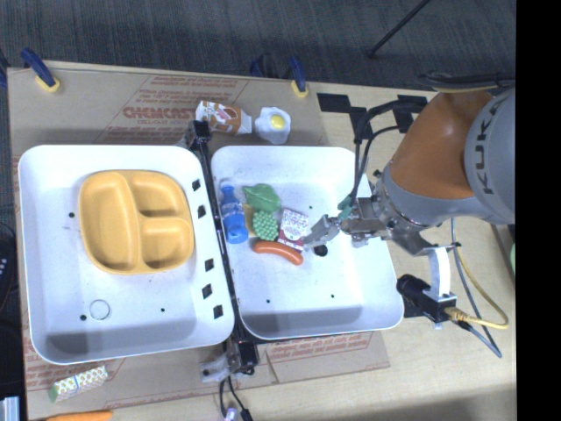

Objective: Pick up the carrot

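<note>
Wooden bench [421, 358] with printed cardboard sheet [166, 103] under two shallow white plastic bins, smooth with rounded corners; left bin [44, 235] holds a yellow moulded divided tray [136, 220], glossy, three compartments, rounded outline; right bin [351, 296] holds the small items, clustered at its left-centre; grey arm [456, 165] with broad orange band comes in from the right, metal wrist and cables over the right bin's right side; gripper [321, 230] sits low over the right bin, just right of the item cluster, finger state cannot tell, tips too small and dark against the bin; carrot [278, 251] is an orange elongated rounded piece lying flat on the right bin floor, below the green items, just left of the gripper, not between the fingers as far as visible; blue bottle [232, 217] lies near the bin's left wall, clear cap end up; green leafy piece [260, 196] above a green bumpy corn-like piece [264, 224]; small red-white wrapped packet [293, 224] beside them; outside bins at top, brown-white carton [219, 117] and white-yellow egg-like toy [273, 124]
</note>
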Tool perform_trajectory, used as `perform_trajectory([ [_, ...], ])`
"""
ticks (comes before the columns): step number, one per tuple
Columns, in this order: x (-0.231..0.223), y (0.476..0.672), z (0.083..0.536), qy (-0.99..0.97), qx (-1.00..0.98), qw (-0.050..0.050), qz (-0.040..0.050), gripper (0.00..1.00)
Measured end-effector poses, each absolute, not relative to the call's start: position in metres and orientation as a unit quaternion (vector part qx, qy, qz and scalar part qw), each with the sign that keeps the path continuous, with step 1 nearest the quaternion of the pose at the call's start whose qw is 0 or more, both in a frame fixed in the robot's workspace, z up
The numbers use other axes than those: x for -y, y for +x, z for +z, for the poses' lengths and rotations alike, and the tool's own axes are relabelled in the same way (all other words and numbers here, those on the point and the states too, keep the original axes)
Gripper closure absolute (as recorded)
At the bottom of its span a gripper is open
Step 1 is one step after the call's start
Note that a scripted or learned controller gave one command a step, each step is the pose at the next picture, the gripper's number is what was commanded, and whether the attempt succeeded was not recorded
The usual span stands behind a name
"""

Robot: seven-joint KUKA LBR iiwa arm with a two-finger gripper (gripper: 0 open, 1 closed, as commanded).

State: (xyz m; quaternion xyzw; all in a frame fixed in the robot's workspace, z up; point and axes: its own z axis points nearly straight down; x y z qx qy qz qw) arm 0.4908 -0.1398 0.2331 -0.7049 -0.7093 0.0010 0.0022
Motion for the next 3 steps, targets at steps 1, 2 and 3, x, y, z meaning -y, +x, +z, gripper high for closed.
perform_trajectory([
  [1, 0.101, 0.496, 0.109, -0.735, 0.678, 0.003, 0.0019, 0.00],
  [2, 0.104, 0.547, 0.091, -0.801, 0.598, 0.002, 0.0016, 0.00],
  [3, 0.103, 0.547, 0.101, -0.801, 0.599, 0.004, 0.0024, 1.00],
])
